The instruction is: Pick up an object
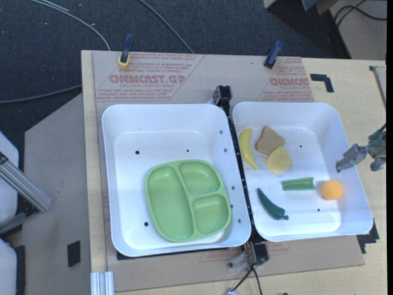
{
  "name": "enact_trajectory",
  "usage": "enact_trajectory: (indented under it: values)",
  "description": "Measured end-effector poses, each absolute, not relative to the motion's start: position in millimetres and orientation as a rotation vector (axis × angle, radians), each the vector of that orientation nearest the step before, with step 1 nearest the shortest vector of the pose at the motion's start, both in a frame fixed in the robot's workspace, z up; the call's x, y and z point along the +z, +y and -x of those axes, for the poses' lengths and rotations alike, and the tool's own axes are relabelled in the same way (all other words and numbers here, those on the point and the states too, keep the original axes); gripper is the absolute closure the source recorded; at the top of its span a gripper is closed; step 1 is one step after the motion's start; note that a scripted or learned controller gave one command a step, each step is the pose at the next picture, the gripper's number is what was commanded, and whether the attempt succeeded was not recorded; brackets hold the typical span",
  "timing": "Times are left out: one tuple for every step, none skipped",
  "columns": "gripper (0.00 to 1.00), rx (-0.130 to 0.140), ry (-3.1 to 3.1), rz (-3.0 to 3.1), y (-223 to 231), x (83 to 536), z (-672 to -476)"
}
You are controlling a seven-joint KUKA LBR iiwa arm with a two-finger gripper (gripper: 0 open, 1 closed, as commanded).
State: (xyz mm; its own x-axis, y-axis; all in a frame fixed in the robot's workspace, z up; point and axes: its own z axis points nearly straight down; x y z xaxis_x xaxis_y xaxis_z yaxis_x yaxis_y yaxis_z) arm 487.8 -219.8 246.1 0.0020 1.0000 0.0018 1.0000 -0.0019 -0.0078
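Note:
The right bin (319, 114) holds several small objects: a yellow banana (247, 147), a brown toast-shaped piece (269, 140), a pale yellow round piece (279, 160), a green bar (298, 184), an orange ball (332, 190) and a dark green pepper (272, 204). My gripper (360, 162) hangs over the right rim of this bin, above and to the right of the orange ball. Its fingers stand apart with nothing between them. It touches none of the objects.
In the left bin (123, 134) lies a light green divided plate (187, 198). A black clamp (222, 94) sits at the top of the seam between the bins. Blue clips (274, 53) hold the cardboard sheet at the back.

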Motion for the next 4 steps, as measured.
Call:
enact_trajectory:
  values:
    - [0.0, 0.001, -2.222, 2.222, -220, 250, -489.7]
    - [0.0, 0.001, -2.219, 2.221, -222, 209, -490.4]
    - [0.0, 0.003, -2.216, 2.218, -223, 166, -488.0]
    - [0.0, 0.003, -2.216, 2.217, -216, 105, -490.8]
